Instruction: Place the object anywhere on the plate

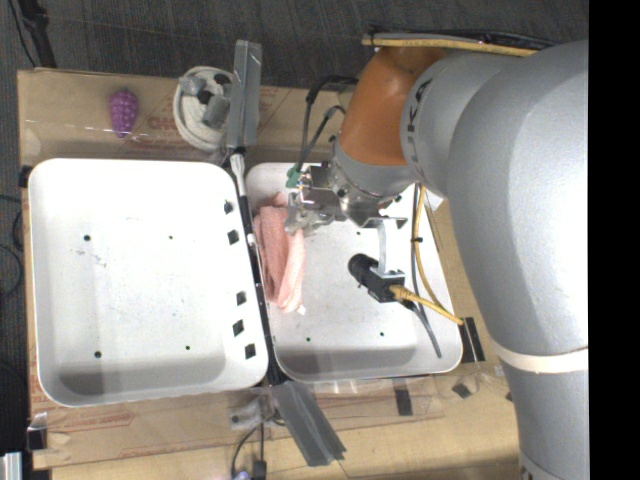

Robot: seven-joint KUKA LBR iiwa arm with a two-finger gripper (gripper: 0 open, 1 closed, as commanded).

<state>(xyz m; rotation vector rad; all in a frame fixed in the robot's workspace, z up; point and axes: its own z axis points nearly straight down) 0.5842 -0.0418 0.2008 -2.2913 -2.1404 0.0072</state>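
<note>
The pincer [300,208] sits low in the right bin [340,353], right at the top of the pink cloth [280,258] by the divider; I cannot tell its grip

Your arm [520,198] is a bulky, smooth grey casing with a pale seam ring low on its body and an orange band [385,108] above the wrist. Below that band you see bare metal fittings, thin black cables, and a yellow cable [432,298].
</note>
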